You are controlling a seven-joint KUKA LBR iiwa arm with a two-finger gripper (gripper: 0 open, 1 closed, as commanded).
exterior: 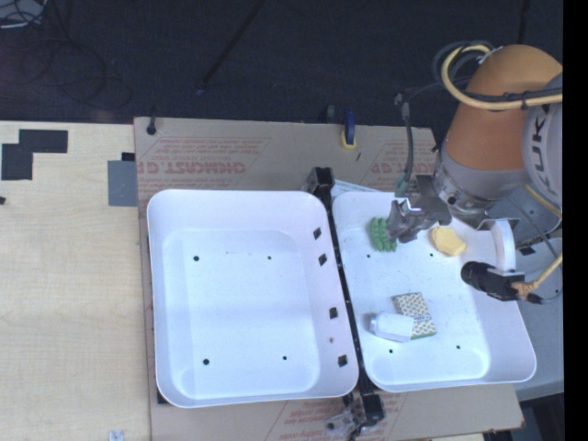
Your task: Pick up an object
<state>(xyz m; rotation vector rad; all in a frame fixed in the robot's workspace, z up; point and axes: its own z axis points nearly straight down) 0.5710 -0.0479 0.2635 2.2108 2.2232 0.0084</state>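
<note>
The small green ridged plastic object [382, 233] lies in the right white bin [459, 366], near that bin's far-left corner. The grey end effector [402, 223] hangs just over the green object's right edge, hiding part of it; whether it grips cannot be told. Right of the green object lies a yellow rounded lump [447, 241]. Nearer the camera sit a checkered flat packet [414, 312] and a white small bottle [391, 325], touching each other.
</note>
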